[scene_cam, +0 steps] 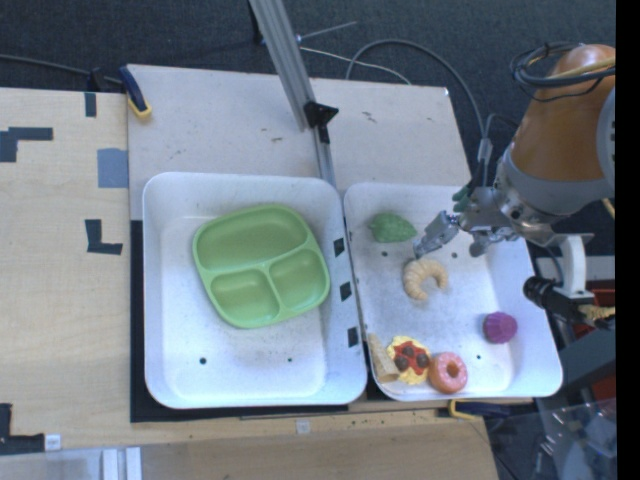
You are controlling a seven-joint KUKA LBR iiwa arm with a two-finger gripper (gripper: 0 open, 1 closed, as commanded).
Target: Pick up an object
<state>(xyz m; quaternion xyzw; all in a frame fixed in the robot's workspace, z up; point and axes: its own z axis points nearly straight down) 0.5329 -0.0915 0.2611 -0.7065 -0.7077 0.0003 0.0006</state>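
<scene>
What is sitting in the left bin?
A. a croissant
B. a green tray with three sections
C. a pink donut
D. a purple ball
B. The left bin has the green tray with three sections lying in it, while the croissant, the pink donut and the purple ball all lie in the right bin.

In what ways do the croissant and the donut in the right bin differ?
The croissant is pale tan and curved like a crescent with open ends; the donut is pink and a closed ring with a hole. The croissant lies near the middle of the right bin, just below the end effector; the donut lies at the bin's near edge, beside the pizza slice. Both are toy foods lying flat.
</scene>
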